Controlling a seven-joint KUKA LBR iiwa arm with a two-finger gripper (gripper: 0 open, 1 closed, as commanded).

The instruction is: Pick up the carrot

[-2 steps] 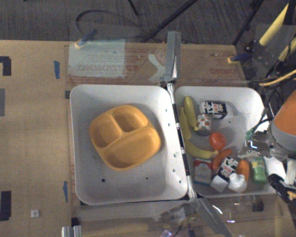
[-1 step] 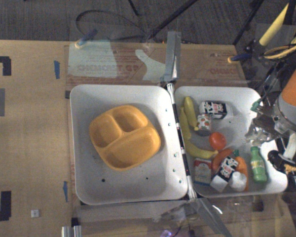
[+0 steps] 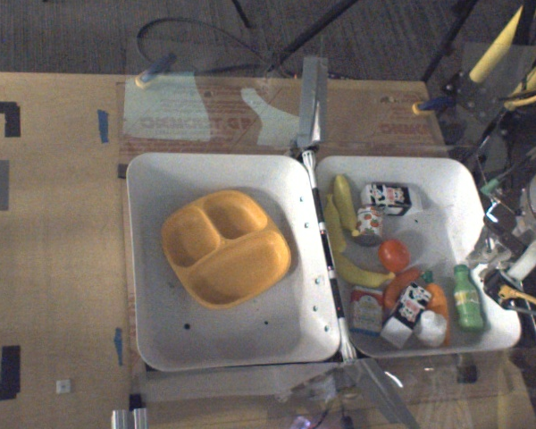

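Broadly, we work from the wooden bench [image 3: 54, 239], which carries two shallow white bins side by side, so that goods can be sorted from one into the other. The left bin [image 3: 152, 329] holds a yellow divided plate [image 3: 225, 247], lying flat near its centre. The right bin [image 3: 447, 172] holds all the loose goods, crowded toward its near half.

At the right edge of the camera view, the gripper [image 3: 515, 262] hangs over the outer rim of the right bin, among cables. We cannot tell how far open it is, and we see nothing held in it.

Within the right bin we note:
- two bananas [image 3: 342, 206] along the left wall;
- a green bottle [image 3: 467, 298], lying near the right wall;
- a printed carton [image 3: 414, 307], tilted across the pile;
- a red tomato [image 3: 393, 255], just above the pile.

The carrot [image 3: 398, 286] lies at a slant in the near half of the right bin — its lower end is covered by the printed carton, and the tomato sits just beside its upper end. We judge that the pick has not begun. The approach calls for a descent on the exposed upper part of the carrot, since neighbours crowd it closely — a grasp may catch the carton or the tomato instead.
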